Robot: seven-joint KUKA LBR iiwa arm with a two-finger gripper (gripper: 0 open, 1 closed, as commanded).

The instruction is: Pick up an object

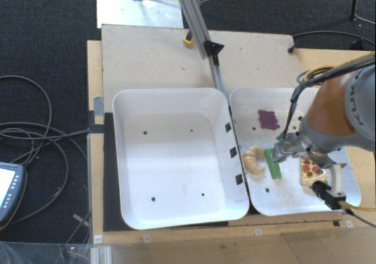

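Gripper (281, 152) sits low in the right bin (249, 99) over the green stick (272, 163), fingers' state can't be told, nothing lifted yet.

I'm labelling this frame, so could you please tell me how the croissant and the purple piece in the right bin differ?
The croissant is tan and curved; the purple piece is dark purple and blocky. The croissant lies nearer the camera, close beside the green stick; the purple piece lies apart toward the bin's far side. The croissant looks somewhat larger. Both rest on the floor of the right bin, left of the gripper.
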